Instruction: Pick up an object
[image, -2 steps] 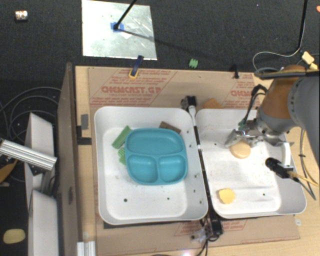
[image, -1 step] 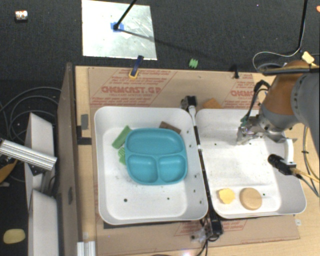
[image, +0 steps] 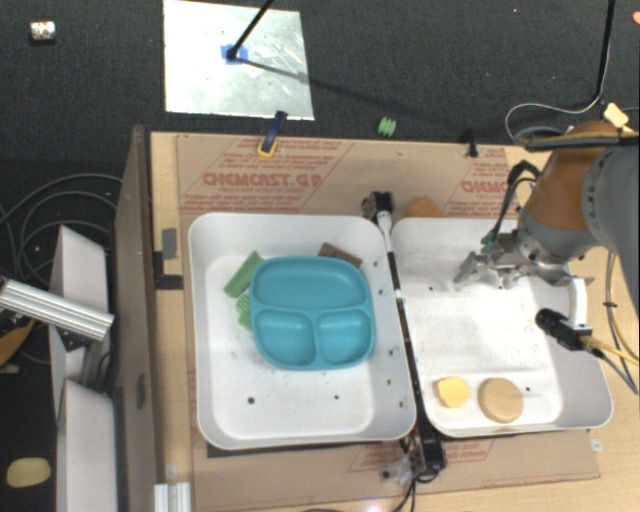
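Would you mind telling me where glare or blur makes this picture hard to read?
In the camera view, light washes out the floor of the right bin and glares off the shiny sheet at the top. The gripper and arm look soft, so fine detail there is lost. The blue tray and the two pale round items read sharp and evenly lit.

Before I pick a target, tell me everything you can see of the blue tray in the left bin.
The blue tray is a light blue, smooth, plastic-looking dish with rounded corners and three compartments: one wide one across the far side and two smaller ones nearer the camera. It lies flat, open side up, slightly turned, about mid-bin in the left bin. Nothing shows inside it. It overlaps a green piece at its left edge, and a brown item pokes out along its far edge. The gripper is over the other bin.
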